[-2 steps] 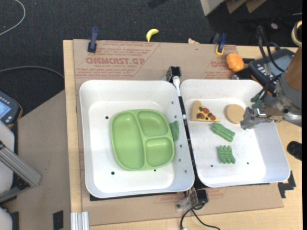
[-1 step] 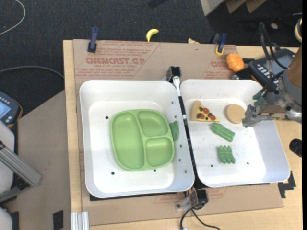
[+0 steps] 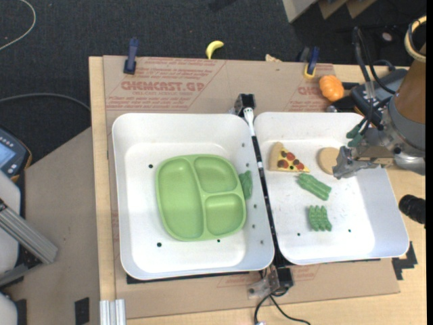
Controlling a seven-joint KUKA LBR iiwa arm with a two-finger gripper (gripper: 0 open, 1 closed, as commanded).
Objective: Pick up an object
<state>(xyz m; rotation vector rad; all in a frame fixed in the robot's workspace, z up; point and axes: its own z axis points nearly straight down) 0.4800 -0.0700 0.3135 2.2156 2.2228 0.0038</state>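
Two white bins sit side by side under a KUKA arm whose gripper [image 3: 343, 165] hangs low over the right bin [image 3: 379, 239]; whether it is spread or pinched cannot be told. A tan round cookie [image 3: 327, 159] lies just beside the gripper, toward the left bin [image 3: 128, 181]. Farther that way rests a toy pizza slice [image 3: 287, 160]. Nearer the camera from the gripper lie a green pea pod [image 3: 313, 186] and a green ridged vegetable piece [image 3: 318, 218]. Well apart, the left bin carries a green divided plate [image 3: 201, 196].
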